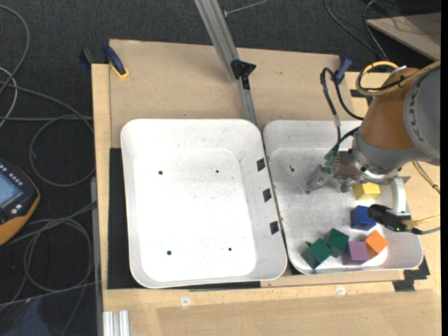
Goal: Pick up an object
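Note:
In the right bin [297,142] several small blocks lie toward the near right corner: a yellow one [367,190], a blue one [362,217], an orange one [376,241], a purple one [358,250] and two green ones [336,239] [318,253]. My gripper [319,173] hangs low over the bin's middle, left of the yellow block and apart from it. Its fingers stand open with nothing between them. The arm's wrist [381,135] covers the bin's far right part.
The left bin [140,138] lies beside the right one. A slanted metal pole [222,37] rises from the bench behind the bins. Cables run along the arm and over the right bin's right rim [402,222].

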Available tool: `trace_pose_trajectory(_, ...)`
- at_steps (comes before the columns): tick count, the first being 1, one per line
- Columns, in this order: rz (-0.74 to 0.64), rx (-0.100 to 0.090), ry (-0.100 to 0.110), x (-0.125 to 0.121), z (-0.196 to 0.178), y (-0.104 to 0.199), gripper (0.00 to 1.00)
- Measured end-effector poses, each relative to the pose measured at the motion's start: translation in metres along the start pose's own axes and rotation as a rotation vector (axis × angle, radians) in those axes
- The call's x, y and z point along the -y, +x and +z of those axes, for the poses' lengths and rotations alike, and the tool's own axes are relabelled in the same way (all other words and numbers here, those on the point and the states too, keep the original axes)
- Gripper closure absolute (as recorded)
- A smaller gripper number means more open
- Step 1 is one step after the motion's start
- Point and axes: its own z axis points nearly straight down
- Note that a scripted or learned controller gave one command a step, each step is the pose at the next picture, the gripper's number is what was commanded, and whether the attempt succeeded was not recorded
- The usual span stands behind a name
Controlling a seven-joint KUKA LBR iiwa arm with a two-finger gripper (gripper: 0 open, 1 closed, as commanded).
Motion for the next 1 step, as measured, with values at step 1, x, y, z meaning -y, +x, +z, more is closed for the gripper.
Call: trace_pose_trajectory(1, 0.000, 0.001, -0.007, -0.0018, -0.0136, -0.0001, 1.00)
